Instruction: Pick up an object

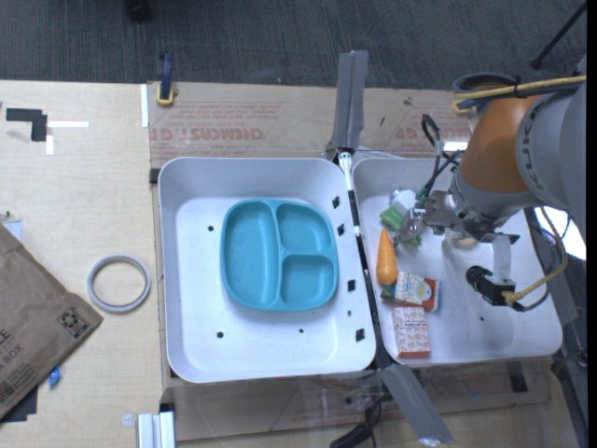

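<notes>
Reaching in from the right of the frame, the arm [508, 152] is lowering its tool [417, 215] into the right bin [522, 339], at its upper left part, just beside a green object [393, 218] and above the carrot [385, 258]. I cannot tell its state, because the wrist is covering it. Two small cartons [412, 311] are lying below the carrot, probably the other candidates for picking. A blue divided plate [280, 254] is resting in the left bin [187, 343], and a tape ring [118, 282] is lying on the tabletop [75, 203], at the left of the frame.
</notes>
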You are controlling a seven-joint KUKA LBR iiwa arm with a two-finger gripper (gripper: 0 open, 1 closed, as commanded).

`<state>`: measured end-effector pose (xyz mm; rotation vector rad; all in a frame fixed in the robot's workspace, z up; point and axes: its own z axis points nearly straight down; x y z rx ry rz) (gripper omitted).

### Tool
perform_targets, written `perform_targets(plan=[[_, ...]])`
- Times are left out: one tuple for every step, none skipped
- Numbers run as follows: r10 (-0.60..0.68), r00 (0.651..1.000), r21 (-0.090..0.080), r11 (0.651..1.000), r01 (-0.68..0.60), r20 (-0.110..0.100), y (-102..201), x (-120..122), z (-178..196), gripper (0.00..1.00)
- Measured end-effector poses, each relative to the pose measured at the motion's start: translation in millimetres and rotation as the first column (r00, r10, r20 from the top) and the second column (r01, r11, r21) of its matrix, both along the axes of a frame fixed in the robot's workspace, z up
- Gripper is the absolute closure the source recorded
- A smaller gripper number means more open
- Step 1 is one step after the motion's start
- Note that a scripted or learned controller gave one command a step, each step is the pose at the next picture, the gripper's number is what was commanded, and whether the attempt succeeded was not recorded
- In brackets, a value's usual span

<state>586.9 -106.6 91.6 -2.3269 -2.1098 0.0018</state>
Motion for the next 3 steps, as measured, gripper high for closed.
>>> perform_targets(plan=[[-0.005, 1.0, 0.0, 1.0, 0.005, -0.001, -2, 0, 8, 1.0], [-0.004, 1.0, 0.0, 1.0, 0.004, -0.001, -1, 0, 8, 0.0], [0.065, 0.998, 0.001, 0.998, -0.065, -0.001, -10, -108, -1, 0.0]])
